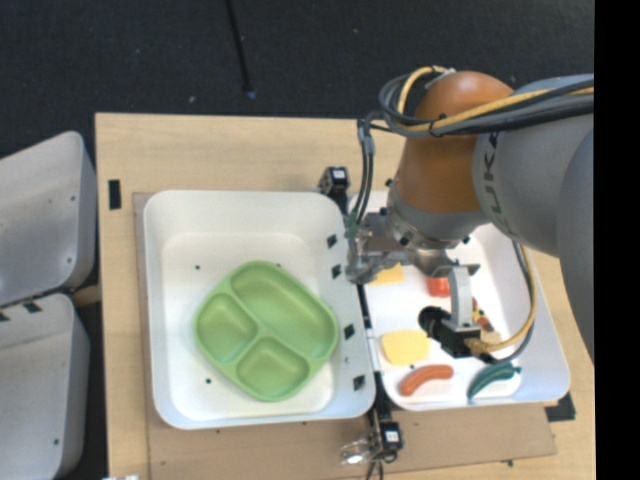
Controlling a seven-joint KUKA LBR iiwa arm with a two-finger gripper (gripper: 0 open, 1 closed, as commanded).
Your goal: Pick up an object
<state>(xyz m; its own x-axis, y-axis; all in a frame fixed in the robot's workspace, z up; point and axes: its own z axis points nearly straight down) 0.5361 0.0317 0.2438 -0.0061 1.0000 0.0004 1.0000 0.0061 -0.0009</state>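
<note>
Arm [520,168]: grey with an orange band, reaching in from the right over the right bin [548,366].
Hand [385,258]: low over the far left part of the right bin, beside the wall shared with the left bin [152,268]; open or closed cannot be told.
Objects to pick: all in the right bin. A yellow piece [405,346] lies near the left wall, a red-orange sausage [427,378] just nearer than it, a teal curved piece [492,376] to the right, and a small red piece [438,287] farther back.
Left bin: holds a green divided plate [265,328].
Writing: dark letters "UK" on the grey arm.
Table [230,133]: pale wood.
</note>
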